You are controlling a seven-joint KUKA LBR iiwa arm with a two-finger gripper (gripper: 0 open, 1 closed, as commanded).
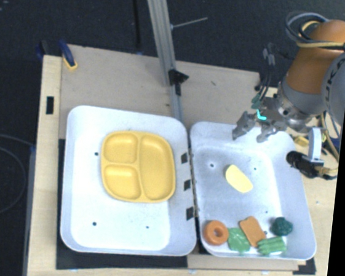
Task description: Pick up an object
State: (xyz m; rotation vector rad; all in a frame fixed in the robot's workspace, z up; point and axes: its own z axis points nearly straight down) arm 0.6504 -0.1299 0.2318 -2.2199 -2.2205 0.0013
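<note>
Yellow piece (239, 178) lies mid-right of frame in the right bin (201, 168), its long axis running upper left to lower right. We see the claw (251, 131) released and holding nothing, directly above it in frame, near the bin's upper rim.

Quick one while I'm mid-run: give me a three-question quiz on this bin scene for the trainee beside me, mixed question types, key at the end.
1. True or false: the yellow divided plate lies in the left bin.
2. Multiple choice: the gripper hangs over which part of the right bin? A) its far edge B) its near edge C) its centre
3. Fill in: the item lying alone mid-bin, apart from the cluster along the near edge, is the pale yellow ____.

Key: 1 true; 2 A; 3 piece (a rounded yellow lump; the orange ring, orange block and green items lie along the near edge).
</note>
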